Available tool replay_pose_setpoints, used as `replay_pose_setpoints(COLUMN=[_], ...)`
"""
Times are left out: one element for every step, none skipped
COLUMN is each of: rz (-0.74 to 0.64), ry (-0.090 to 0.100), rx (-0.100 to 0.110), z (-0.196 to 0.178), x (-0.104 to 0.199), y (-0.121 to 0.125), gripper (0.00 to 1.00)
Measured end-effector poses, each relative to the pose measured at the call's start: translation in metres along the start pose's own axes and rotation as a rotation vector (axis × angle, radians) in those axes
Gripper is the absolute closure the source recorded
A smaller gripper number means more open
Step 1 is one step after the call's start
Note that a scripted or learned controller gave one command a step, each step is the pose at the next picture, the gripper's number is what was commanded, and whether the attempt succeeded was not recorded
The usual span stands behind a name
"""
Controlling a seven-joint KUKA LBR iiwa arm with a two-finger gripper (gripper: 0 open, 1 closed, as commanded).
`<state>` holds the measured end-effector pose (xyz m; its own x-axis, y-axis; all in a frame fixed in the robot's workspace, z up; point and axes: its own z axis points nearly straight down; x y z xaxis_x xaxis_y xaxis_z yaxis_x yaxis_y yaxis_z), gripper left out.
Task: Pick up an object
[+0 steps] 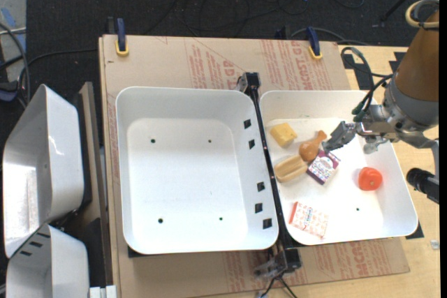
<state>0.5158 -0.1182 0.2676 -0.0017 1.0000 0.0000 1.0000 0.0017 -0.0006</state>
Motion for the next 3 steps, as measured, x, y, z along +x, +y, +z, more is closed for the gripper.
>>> replay_pose_setpoints(rz=[0.005,-0.005,0.003], ry=[0.002,-0.001,-0.001], rx=[0.013,-0.005,-0.001], z=[0.174,0.175,0.165], x=[-0.024,-0.004,-0.007], y=[0.002,0.067,0.064], gripper=[0.0,0.0,1.0])
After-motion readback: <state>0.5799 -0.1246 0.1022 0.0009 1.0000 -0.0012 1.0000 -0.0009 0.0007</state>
